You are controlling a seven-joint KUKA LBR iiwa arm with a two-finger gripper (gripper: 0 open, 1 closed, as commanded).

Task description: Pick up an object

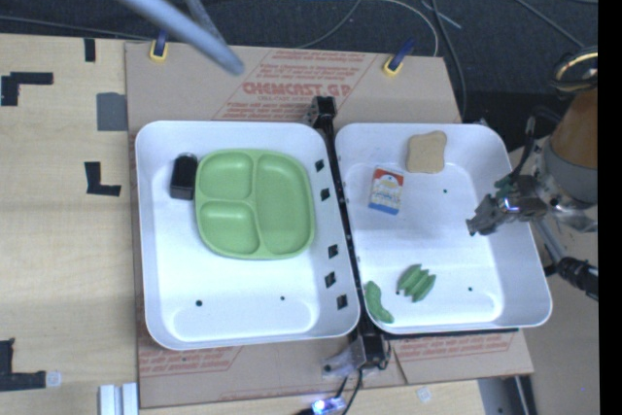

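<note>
Bench surface: brown cardboard sheet (pixel 292 83) with red printing, bearing two shallow white bins set side by side and touching along a black clipped seam. Left white bin (pixel 165 296): holds a light green plastic plate with three compartments (pixel 256 204), lying flat in the upper middle of the bin, and a small black block (pixel 183 176) just beside the plate's left edge. Right white bin (pixel 515 301): holds a tan, roughly square slice like toast (pixel 427 152) near the far wall; a small white carton with red and blue print (pixel 387 190) lying near the bin's upper left, close to the tan slice but apart from it; a green pea-pod bunch (pixel 416 283) toward the near side; and a single green pod (pixel 377 303) at the near left corner, against the seam wall. Arm: grey with orange band, entering from the right, over the right bin's right rim. Two-finger gripper (pixel 483 220): dark fingertips low over the right side of the right bin, nothing between them; whether they are spread or pressed together cannot be told at this angle. All items in the right bin lie well apart from the gripper.
</note>
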